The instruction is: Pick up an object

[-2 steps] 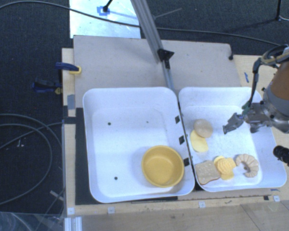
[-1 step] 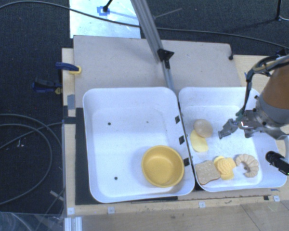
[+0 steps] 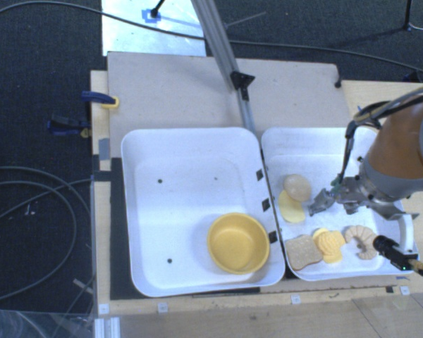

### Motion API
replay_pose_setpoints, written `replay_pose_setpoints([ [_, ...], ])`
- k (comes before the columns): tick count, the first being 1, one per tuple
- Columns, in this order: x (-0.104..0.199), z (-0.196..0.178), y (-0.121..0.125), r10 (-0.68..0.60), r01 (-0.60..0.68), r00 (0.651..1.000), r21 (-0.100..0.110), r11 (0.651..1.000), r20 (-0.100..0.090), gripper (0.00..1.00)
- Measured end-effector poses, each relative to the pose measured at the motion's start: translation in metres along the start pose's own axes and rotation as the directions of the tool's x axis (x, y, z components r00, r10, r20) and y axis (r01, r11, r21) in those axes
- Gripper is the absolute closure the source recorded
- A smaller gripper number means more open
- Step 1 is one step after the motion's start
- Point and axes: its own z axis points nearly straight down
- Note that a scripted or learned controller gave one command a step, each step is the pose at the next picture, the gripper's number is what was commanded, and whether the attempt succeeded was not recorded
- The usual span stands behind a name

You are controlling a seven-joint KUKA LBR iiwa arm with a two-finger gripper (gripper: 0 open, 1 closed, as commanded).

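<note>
The right bin [image 3: 317, 146] holds several food toys. A pale beige round piece [image 3: 297, 186] sits beside a flat yellow piece [image 3: 291, 208]. Nearer the front lie a bread slice [image 3: 303, 253], a ridged yellow piece [image 3: 330, 246] and a tan curled piece [image 3: 362, 241]. My gripper [image 3: 336, 201] hangs low over the right bin, just right of the beige and flat yellow pieces and above the ridged yellow one. I see nothing held in it. In the left bin [image 3: 176, 160] a yellow bowl [image 3: 238, 242] stands upright near the front right corner.
The grey arm with its orange band [image 3: 402, 146] covers the right bin's right side. A metal pole [image 3: 218, 41] slants down to the gap between the bins. A black part [image 3: 391, 252] juts over the right bin's front corner.
</note>
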Motion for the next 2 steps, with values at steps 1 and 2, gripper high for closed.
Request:
replay_pose_setpoints([
  [1,-0.001,-0.013,0.002,0.001,-0.001,1.000,-0.005,1.000,0.001,1.00],
  [2,0.003,-0.058,0.006,-0.004,0.004,1.000,-0.010,1.000,0.002,1.00],
])
